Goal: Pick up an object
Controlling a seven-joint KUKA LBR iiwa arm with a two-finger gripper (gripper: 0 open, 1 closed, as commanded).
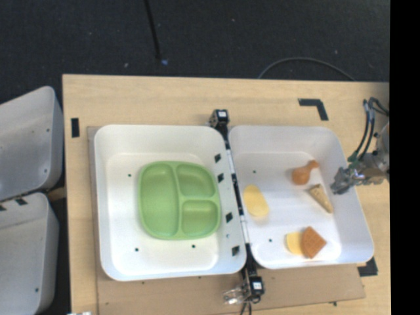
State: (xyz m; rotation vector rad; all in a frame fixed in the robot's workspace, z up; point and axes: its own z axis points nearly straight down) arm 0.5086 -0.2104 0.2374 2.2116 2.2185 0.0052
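Dark carpet surrounds a light wooden table (164,100) that carries two shallow white bins set side by side, joined along a central seam with black clips.

Camera view, left to right:

1. Left bin (111,143). Contains one green divided plate (178,199) with three compartments, lying flat near the bin centre. Nothing lies on the plate.

2. Right bin (275,140). Contains the candidate objects for the pick:
- a pale yellow oval piece (256,201) near the seam;
- a brown drumstick-shaped piece (304,172) toward the right wall;
- a tan wedge (321,197) just below and right of the drumstick;
- an orange-brown square piece (314,242) lying against a yellow round slice (293,243) near the front wall.

3. Gripper (344,180). The arm enters at the right edge of the view, with cables above it. Its tip sits at the right wall of the right bin, just beside the tan wedge and near the drumstick. How far the jaws stand apart cannot be told; that part is small and blurred. No object is seen between them.

Task status, as a judgement: nothing is picked up yet. All five pieces rest on the bin floor. The tip is positioned close to the wedge and drumstick, so these appear the likeliest targets. Closing on an object and lifting it clear remain to be done.
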